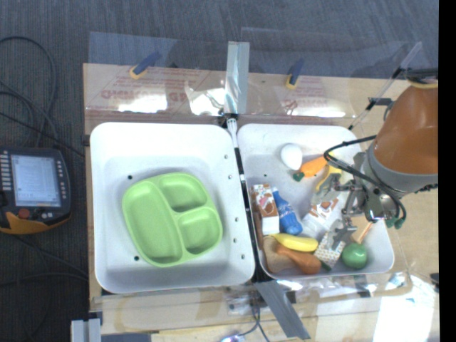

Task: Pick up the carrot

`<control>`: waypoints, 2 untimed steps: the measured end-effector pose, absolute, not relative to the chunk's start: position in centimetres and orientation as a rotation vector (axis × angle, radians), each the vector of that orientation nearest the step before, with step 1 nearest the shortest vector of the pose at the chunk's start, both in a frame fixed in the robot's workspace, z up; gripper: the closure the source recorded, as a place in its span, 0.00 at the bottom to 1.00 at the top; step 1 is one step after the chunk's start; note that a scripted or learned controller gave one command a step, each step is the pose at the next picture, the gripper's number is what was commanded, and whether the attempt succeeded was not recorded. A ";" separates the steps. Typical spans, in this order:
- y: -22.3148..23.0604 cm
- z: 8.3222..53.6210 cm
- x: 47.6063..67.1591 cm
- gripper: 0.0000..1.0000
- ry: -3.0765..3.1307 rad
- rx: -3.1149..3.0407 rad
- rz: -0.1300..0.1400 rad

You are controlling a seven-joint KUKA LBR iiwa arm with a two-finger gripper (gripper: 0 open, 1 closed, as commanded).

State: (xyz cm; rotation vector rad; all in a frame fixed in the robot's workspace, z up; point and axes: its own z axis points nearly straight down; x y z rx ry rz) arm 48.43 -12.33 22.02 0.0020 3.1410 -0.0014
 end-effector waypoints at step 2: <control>-11.8 9.2 63.5 0.00 3.126 -0.011 -0.020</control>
